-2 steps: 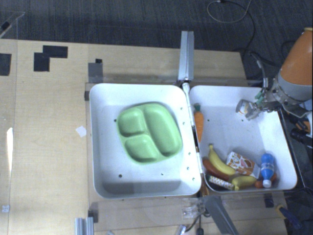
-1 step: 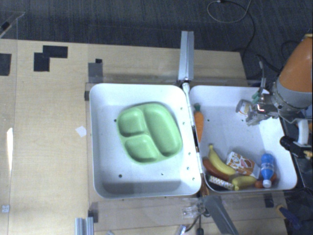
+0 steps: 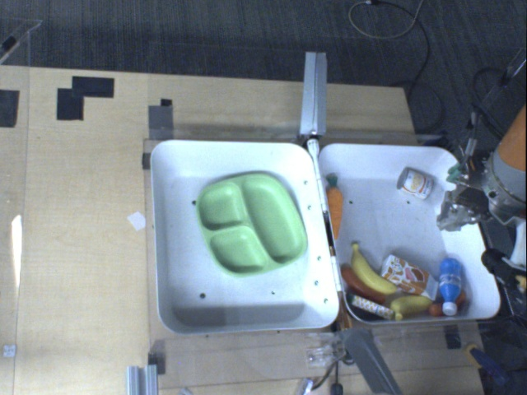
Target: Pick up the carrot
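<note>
The carrot (image 3: 334,210), orange with a green top, lies along the left wall of the right bin (image 3: 375,171), pointing toward the front. My gripper (image 3: 455,214) hangs over the right edge of that bin, far to the right of the carrot and apart from it. Nothing shows between its fingers.
The left bin (image 3: 173,295) holds a green divided plate (image 3: 251,222). In the right bin lie a small can (image 3: 416,183) at the back, and a banana (image 3: 375,276), a snack packet (image 3: 406,275), a blue-capped bottle (image 3: 449,285) and other items at the front.
</note>
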Controlling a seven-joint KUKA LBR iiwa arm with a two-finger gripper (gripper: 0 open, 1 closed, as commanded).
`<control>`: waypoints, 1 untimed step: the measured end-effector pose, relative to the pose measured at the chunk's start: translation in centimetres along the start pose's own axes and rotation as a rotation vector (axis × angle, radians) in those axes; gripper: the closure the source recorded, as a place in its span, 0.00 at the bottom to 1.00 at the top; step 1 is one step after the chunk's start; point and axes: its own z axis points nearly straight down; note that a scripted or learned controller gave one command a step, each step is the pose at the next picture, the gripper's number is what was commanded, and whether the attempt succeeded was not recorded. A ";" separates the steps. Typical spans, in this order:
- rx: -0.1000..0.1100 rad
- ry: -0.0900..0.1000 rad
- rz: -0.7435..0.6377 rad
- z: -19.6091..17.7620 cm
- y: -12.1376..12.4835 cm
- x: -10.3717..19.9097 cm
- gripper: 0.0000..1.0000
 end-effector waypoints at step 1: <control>0.002 -0.001 0.396 -0.2 -2.6 -2.8 1.00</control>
